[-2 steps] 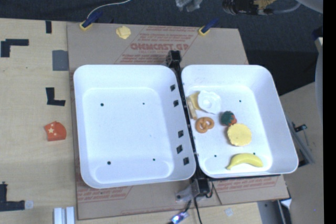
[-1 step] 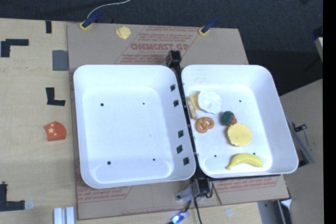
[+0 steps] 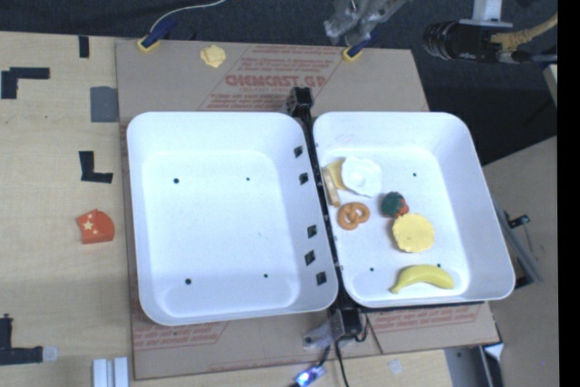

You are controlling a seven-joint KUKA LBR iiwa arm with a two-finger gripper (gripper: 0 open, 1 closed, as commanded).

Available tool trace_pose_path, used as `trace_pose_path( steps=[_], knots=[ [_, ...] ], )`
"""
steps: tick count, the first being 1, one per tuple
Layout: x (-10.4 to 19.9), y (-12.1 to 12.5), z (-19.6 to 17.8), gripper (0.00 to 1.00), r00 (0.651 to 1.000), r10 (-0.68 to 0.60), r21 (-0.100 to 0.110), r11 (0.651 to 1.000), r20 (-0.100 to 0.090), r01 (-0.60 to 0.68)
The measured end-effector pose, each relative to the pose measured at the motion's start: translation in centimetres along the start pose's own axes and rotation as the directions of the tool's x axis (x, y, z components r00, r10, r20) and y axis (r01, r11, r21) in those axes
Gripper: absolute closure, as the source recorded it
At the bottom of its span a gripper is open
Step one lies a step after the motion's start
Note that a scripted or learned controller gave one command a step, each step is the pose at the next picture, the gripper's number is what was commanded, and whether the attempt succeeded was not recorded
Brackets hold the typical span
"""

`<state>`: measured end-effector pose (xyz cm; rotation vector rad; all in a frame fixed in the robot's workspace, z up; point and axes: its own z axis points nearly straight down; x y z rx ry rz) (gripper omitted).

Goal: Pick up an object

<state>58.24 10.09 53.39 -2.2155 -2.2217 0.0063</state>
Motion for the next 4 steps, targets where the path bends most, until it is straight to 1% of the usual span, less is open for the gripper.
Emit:
trace_pose_path(
  steps=[1,2,4],
  knots=[
    [-2.6,-6.5,0.0,1.0,1.0,0.002,-0.001,1.0,0.0,-0.002],
    [-6.1,-9.9,0.0,1.0,1.0,0.002,-0.003,1.0,0.0,-0.002],
    [-10.4,-9.9,0.0,1.0,1.0,0.003,-0.005,1.0,0.001,-0.003]
  ],
)
